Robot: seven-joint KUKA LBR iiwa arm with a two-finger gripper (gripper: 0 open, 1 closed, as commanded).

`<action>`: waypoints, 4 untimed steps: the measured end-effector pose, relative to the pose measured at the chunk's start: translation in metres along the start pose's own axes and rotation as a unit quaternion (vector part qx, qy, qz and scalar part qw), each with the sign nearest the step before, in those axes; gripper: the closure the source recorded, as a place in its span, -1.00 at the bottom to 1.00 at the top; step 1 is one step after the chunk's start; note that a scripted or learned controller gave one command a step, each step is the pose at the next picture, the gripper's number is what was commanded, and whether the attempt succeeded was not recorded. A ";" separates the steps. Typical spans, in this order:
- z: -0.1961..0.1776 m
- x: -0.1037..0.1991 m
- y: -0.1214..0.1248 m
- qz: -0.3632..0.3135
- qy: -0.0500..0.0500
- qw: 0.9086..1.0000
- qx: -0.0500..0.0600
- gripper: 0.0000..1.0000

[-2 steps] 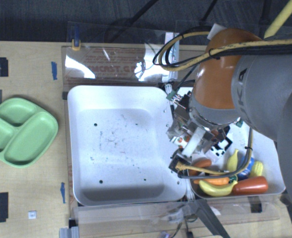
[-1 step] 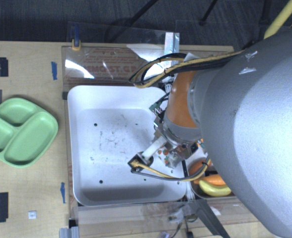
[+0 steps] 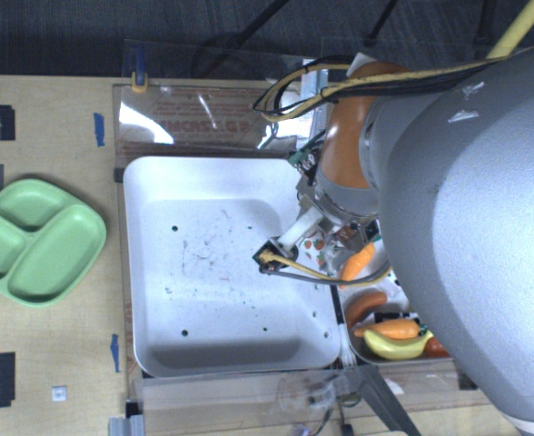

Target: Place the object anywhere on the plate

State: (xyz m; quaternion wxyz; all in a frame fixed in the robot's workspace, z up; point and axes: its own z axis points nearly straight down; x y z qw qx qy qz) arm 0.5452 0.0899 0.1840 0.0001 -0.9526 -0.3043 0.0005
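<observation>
scene: a pale wooden desk (image 3: 58, 352) with two shallow white plastic bins on it, and a big grey arm leaning in from the view's right.
end effector (image 3: 329, 234): low over the seam where the two bins meet, tucked under the orange band and the grey bulk of the arm.
end effector state: cannot tell whether it is wide or narrow, as the wrist hides it; nothing shows held in it.
task's thing: not certain which toy is meant; the likely ones lie in the right-hand white bin (image 3: 392, 287).
nearest candidate: an orange tapering toy carrot (image 3: 359, 262), just beside the end effector on its lower-right side in the view, its long axis slanting from lower left up to upper right.
others: a reddish-brown sausage-shaped toy (image 3: 365, 304) below the carrot, and a yellow curved banana-like toy (image 3: 396, 345) lower again, both lying roughly across the view.
target: a green moulded plastic plate with three compartments (image 3: 63, 243), out on the desk at the view's far left, well apart from both bins.
key relation: toys and plate sit on opposite sides of the left-hand white bin (image 3: 212, 280), so i judge the carry must cross that whole bin leftward.
arm pose: bent steeply down, wrist pointing at the bin floor.
</observation>
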 end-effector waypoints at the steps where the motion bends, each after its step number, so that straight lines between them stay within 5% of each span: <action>1: 0.027 0.039 -0.042 0.139 -0.001 0.990 0.000 1.00; 2: -0.006 0.120 -0.072 0.126 0.000 0.992 -0.001 1.00; 3: 0.077 0.155 -0.036 0.195 -0.001 0.981 0.000 1.00; 4: 0.077 0.155 -0.036 0.194 0.000 0.981 0.000 -1.00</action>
